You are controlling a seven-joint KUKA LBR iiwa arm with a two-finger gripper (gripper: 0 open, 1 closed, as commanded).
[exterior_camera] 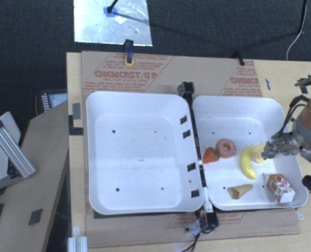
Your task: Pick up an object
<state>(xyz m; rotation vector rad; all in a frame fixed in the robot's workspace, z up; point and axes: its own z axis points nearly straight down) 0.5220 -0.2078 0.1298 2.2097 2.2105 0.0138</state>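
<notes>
Down front, cone [240,191] and box [280,188] are best avoided; banana [248,162] is neared squarely, jaw state can't be told.

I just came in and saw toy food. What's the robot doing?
The robot arm is reaching in from the right, over the right bin. Its gripper is down at the top end of the banana. Nearby lie a donut, a strawberry, a cone and a small box. Nothing is lifted yet.
</notes>
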